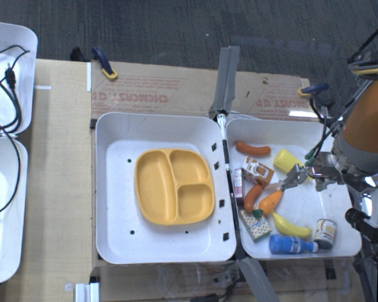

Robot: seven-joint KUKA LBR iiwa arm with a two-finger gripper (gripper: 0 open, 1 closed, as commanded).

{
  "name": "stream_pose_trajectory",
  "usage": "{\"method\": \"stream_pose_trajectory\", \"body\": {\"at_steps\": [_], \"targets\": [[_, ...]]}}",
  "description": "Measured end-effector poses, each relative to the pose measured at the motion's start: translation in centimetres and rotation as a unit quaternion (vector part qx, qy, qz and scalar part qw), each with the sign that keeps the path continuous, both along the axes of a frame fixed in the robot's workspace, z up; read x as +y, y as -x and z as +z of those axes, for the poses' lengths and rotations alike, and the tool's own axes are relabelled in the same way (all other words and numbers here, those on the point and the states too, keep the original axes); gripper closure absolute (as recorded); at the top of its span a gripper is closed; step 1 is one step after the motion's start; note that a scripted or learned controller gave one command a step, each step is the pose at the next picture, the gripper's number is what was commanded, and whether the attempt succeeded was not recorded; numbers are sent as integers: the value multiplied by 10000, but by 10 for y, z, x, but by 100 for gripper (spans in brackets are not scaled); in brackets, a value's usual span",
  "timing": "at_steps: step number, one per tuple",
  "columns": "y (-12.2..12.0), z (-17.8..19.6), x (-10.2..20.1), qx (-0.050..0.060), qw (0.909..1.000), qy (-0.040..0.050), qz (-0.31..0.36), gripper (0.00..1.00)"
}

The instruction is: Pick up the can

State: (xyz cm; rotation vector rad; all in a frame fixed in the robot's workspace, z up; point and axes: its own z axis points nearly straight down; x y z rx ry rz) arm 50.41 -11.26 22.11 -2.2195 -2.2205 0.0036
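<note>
Because the can lies far from the fingers, each place below is given relative to the can.
Tray [175,185]: well left of the can, in the left bin [114,138]; smooth yellow plastic, three compartments.
Carrot [270,201]: left of the can, tapered, orange.
Gripper [294,178]: up-left of the can, above the carrot, fingers spread, holding nothing.
Banana [291,227]: just left of the can, curved.
Can [325,234]: right bin [354,245], near corner; short labelled cylinder.
Advice: the arm should travel right and toward the near wall, then close across the can's round sides.

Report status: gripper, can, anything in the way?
Gripper open, above the carrot. Can untouched, right bin's near corner. Banana and blue bottle crowd it.
</note>
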Motion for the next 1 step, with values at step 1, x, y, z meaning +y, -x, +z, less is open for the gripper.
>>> {"method": "stream_pose_trajectory", "body": {"at_steps": [1], "targets": [[27,-130,-41,-6,9998,-4,210,0]]}}
